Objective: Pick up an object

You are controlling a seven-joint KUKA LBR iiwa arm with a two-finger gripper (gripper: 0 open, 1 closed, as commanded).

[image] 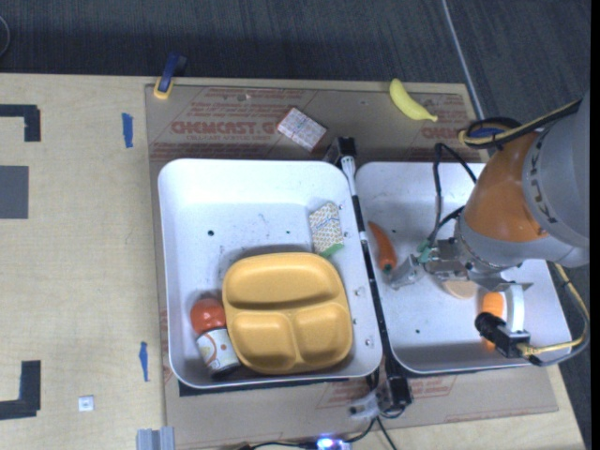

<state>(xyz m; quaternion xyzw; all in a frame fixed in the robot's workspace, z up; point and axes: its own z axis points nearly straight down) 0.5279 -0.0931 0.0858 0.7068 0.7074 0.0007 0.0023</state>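
Note:
In the right bin (422, 345) an orange carrot-shaped toy (382, 244) lies near the left wall. My gripper (409, 272) hangs low over the bin's middle, just right of and below the carrot, with the grey arm and its orange band (502, 209) behind it. A tan round piece (459, 288) peeks out from under the wrist. An orange-and-white object (493, 303) lies just to its right. Nothing is visibly held.
The left bin (187, 204) holds a large yellow compartment tray (286, 309), a patterned packet (325, 225) and a red-topped can (212, 331). On the board behind lie a yellow banana (411, 101) and a small checked packet (301, 127). Cables run along the right bin's edge.

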